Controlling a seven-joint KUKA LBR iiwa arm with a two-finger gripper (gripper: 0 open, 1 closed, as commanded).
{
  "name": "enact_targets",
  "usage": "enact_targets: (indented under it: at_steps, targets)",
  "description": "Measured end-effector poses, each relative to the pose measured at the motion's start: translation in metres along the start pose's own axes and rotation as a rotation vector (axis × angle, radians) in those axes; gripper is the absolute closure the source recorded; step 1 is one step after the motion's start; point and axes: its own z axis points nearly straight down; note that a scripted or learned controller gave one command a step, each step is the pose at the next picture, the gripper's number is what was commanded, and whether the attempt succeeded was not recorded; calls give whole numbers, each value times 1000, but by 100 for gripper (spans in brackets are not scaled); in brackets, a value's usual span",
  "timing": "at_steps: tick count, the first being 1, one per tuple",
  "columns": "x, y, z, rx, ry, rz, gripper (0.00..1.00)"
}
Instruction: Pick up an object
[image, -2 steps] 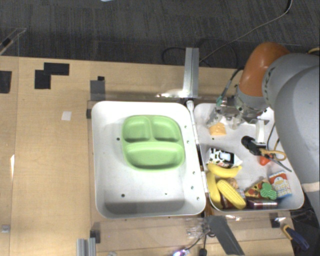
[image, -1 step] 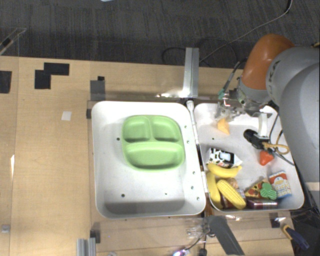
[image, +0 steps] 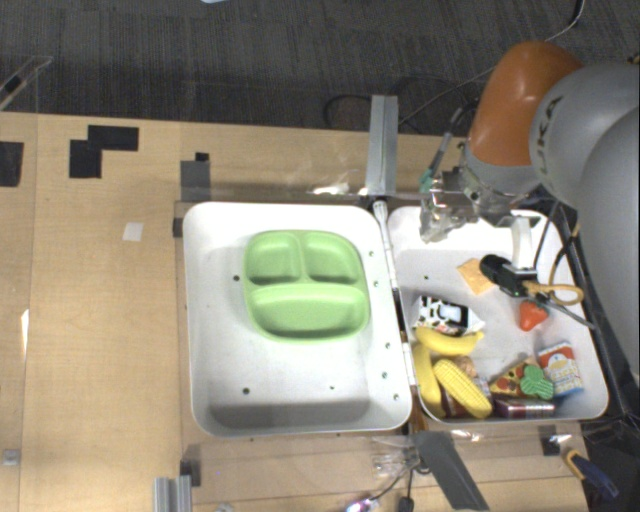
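Note:
My gripper (image: 437, 224) hangs over the back left corner of the right bin (image: 432, 262), above bare white floor. The toys lie in front of it and to its right. An orange cracker-like square (image: 475, 277) is the closest. A black-and-white patterned packet (image: 443, 315) lies further forward, with a yellow banana (image: 447, 342) and a corn cob (image: 463, 386) beyond it. A small red piece (image: 532, 316) sits by the right wall.
The left bin (image: 215, 300) holds a green divided plate (image: 304, 282). In the right bin's front right corner are a green toy (image: 536, 382), a small printed box (image: 560, 366) and a pizza-like slice (image: 505, 380). A metal post (image: 381, 150) stands behind the wall between the bins.

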Motion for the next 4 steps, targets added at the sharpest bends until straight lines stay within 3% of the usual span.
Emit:
enact_targets:
  at_steps: [1, 2, 3, 4]
  targets:
    - [-83, 15, -87, 1, -2, 279, 100]
    - [-83, -60, -24, 5, -2, 262, 100]
    - [-83, -60, -24, 5, -1, 263, 0]
    - [-100, -47, 91, 2, -1, 124, 0]
